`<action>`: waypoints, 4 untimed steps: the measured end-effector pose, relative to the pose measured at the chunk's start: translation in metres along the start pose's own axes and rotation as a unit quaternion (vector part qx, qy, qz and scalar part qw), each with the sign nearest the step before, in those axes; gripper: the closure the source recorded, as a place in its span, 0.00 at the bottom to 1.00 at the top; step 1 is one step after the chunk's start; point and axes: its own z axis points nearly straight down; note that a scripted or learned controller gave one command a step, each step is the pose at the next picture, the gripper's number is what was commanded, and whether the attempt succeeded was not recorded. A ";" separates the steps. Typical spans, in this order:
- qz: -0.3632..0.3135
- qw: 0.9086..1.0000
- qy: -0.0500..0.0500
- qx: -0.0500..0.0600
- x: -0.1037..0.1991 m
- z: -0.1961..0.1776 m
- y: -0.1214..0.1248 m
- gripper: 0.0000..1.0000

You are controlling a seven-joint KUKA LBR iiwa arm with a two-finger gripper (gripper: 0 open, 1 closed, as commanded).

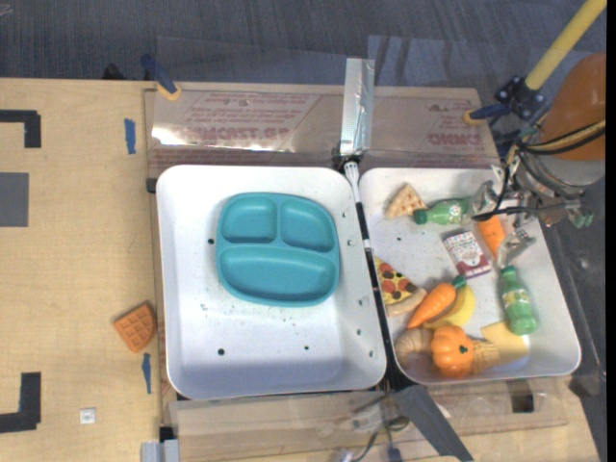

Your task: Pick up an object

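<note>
Reaching in from three o'clock, the hand (pixel 502 221) hangs low over the right bin (pixel 563 296), at its one o'clock corner, just beside a small orange piece (pixel 491 233); whether it is spread or pinching, I cannot tell. Toy food crowds this bin: a pizza slice (pixel 405 201), a green bottle (pixel 516 299), a carrot (pixel 433 303), a pumpkin (pixel 451 349). At nine o'clock, the left bin (pixel 188 287) carries a teal divided plate (pixel 278 247).

From my remote seat I see blue-grey carpet floor (pixel 241 8), pale wooden bench (pixel 67 258); black tape marks (pixel 24 128), even light
</note>
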 end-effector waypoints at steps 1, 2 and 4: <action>0.027 1.000 -0.010 0.002 0.013 0.013 0.007 0.00; 0.027 0.999 -0.017 0.006 0.009 0.000 0.006 1.00; 0.031 0.999 -0.009 0.001 -0.044 -0.002 0.054 1.00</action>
